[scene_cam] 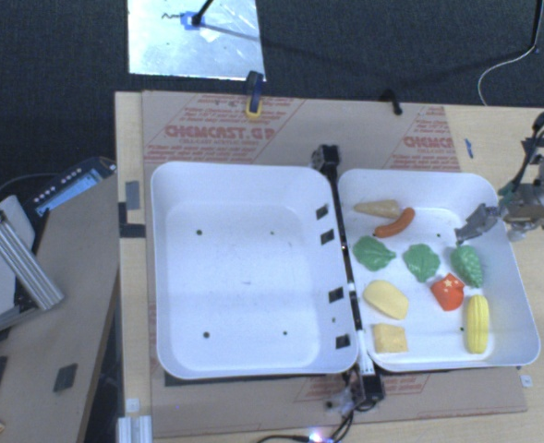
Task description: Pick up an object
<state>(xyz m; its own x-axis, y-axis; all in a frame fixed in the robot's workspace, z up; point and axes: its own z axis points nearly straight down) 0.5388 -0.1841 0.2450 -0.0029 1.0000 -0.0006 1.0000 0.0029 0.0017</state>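
The right bin (502,192) holds several toy foods: a pale roll (376,209), an orange sausage (394,222), two green leafy pieces (373,253) (421,261), a dark green bumpy piece (468,266), a red piece (448,291), a yellow lemon-like piece (385,299), a yellow corn cob (477,322) and an orange-yellow block (390,338). My gripper (479,221) reaches in from the right edge, over the bin's upper right part, just above the dark green piece. Nothing shows between its fingers.
The left bin (175,192) lies beside the right one, joined by a black clipped divider (343,266). Both rest on a cardboard sheet (216,127). A metal plate (193,26) lies at the back and grey equipment (13,247) stands at the left.
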